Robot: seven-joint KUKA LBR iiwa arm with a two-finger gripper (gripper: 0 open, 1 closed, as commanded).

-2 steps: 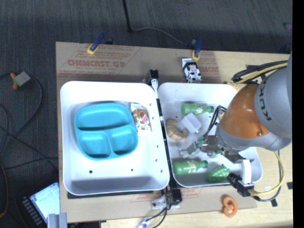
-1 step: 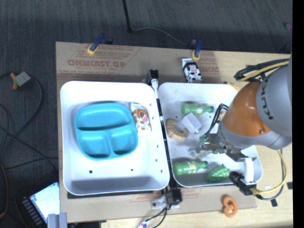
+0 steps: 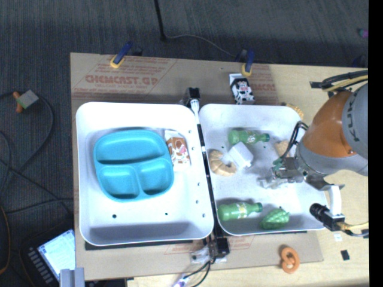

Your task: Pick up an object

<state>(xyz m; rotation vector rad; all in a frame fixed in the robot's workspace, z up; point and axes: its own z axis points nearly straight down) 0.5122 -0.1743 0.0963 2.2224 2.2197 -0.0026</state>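
**Gripper low in right bin, nothing visibly held**

Fingers: metal tips of the two-finger gripper sit low over the bare floor of the shallow white right-hand bin. Too small and blurred to read; cannot tell whether they are spread or pressed together. No object shows between them.

Nearest candidates, working outward:
- white boxy block, up and left of the gripper, near but apart
- tan doughnut-shaped ring, touching or just beside the block's left side
- upper green plastic bottle, lying on its side near the far wall
- lower green plastic bottle, lying on its side by the near wall
- green knobbly grape-like toy, just beside that lower bottle, below the gripper

Step in hand, as I judge it: descent or closing for a grasp. The spot under the tips looks bare, so a close here would likely catch nothing. Better to shift toward the white block or down to the knobbly toy, centre one item between the fingers, and keep clear of neighbours. Bottles lie sideways; grip across the narrow body, not along it.

Arm: grey with an orange band, reaching in from the right over the bin's right rim, wrist bent downward.

Left-hand white bin holds a light-blue sectioned plastic tray and a small brown-and-white packet just beside it.
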